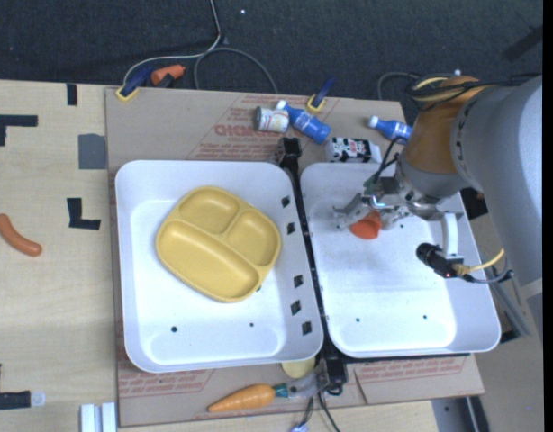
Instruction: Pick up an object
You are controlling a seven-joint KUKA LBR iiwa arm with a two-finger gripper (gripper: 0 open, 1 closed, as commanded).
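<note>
Nearest the camera, on the cardboard (168,394) past the bins' front edge, lies a toy carrot (241,399), orange with a green top. Behind it sit my two white bins, side by side and touching along a black clip strip. My left bin (141,331) holds one thing — a yellow divided plate (219,241) with three compartments, lying flat, turned at an angle. My right bin (412,327) holds a small orange-red object (366,229) near its back wall. My gripper (374,207) is down in that bin right over this object, touching or almost touching it from above; I cannot tell how wide my fingers stand, nor whether the object is between them. My arm (439,147) comes in from the right with its orange band above the wrist. Behind the bins, on the cardboard, lie blue-and-white bottles (299,120). Far off on the wooden bench (42,313) lies a toy sausage (18,235).
</note>
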